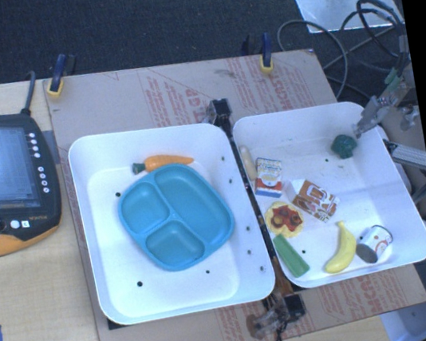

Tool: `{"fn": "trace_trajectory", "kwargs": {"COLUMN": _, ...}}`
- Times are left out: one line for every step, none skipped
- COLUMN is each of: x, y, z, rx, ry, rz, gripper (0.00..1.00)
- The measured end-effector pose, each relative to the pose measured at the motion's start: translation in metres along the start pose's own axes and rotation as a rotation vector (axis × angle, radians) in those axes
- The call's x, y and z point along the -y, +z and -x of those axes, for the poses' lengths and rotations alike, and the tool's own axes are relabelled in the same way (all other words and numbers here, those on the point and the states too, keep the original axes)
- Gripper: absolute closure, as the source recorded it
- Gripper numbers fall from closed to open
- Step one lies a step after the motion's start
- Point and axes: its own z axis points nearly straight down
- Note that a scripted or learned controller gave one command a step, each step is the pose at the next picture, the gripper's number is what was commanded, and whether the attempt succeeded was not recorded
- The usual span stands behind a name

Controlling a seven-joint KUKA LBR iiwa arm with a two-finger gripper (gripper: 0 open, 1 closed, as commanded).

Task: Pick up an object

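Note:
My gripper (368,120) reaches in at the far right, over the upper right corner of the right bin (309,117). It hangs just right of and slightly above a dark green ball (344,145), apart from it. Nothing shows in its grasp. Lower in the same bin lie a yellow banana (339,250), a green oblong piece (290,256), a white and red cup on its side (375,244), a red and yellow flat toy (284,218) and two printed packets (315,199) (267,177).
The left bin (101,225) holds a blue divided plate (176,215) and an orange carrot (162,163) behind it. A teach pendant (0,181) lies at the bench's left. Cables (359,28) run behind the right bin.

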Motion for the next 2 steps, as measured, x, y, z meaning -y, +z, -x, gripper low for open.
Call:
{"fn": "trace_trajectory", "kwargs": {"x": -0.071, "y": 0.137, "z": 0.003, "rx": -0.001, "ry": -0.002, "rz": -0.004, "gripper": 0.0}}
{"fn": "trace_trajectory", "kwargs": {"x": -0.072, "y": 0.154, "z": -0.116, "rx": -0.001, "ry": -0.004, "rz": -0.001, "gripper": 0.0}}
